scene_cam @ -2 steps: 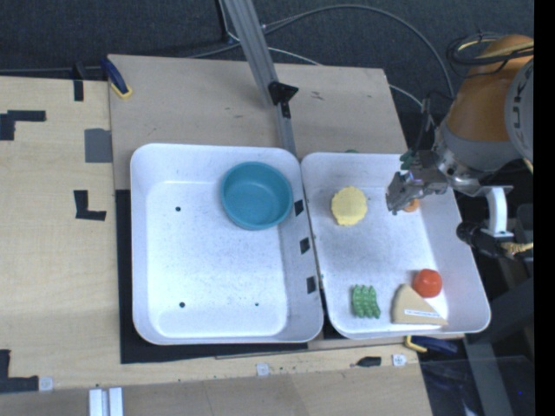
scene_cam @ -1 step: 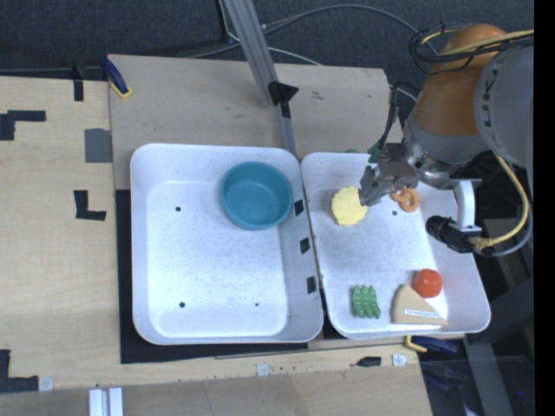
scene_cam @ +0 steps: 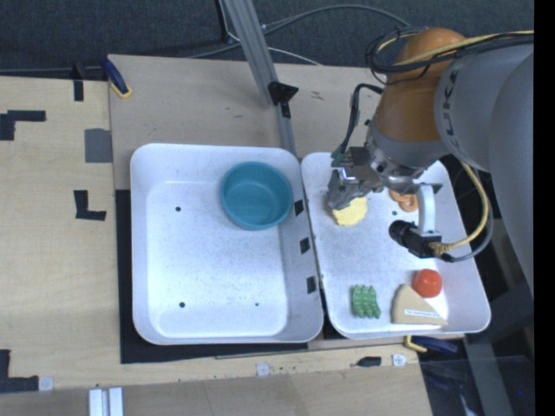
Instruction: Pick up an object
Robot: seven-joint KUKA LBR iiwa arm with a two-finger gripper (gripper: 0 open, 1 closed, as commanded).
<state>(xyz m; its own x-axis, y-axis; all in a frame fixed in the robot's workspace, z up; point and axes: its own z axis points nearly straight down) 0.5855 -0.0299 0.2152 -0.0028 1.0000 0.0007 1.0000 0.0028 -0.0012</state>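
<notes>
Nearest your camera, along the front edge of the right bin (scene_cam: 460,323), sat three small things in a loose row: a green ridged piece (scene_cam: 365,301), a pale wedge (scene_cam: 419,306) with a light label along its lower edge, and a red ball (scene_cam: 427,282) just behind the wedge and touching it or nearly so.

You would have seen the grey arm (scene_cam: 494,120) come in from the right, with its orange band (scene_cam: 414,85) above the wrist and the gripper (scene_cam: 349,196) down over the back half of that same right bin. Directly under the fingers lay a yellow object (scene_cam: 350,214), resting on the bin floor. The metal fingertips stood right at its upper edge, but you could not tell from this slant whether they were apart, together, or clamped on it.

A small orange object (scene_cam: 404,200) peeked out beside the wrist, partly hidden by it. A black fitting (scene_cam: 411,237) on a white bracket hung from the arm above the middle of the bin, with a yellow cable (scene_cam: 479,224) looping off to the right.

Over in the left bin (scene_cam: 173,310), a blue bowl (scene_cam: 256,195) stood upright near the back right corner, well apart from the gripper.
</notes>
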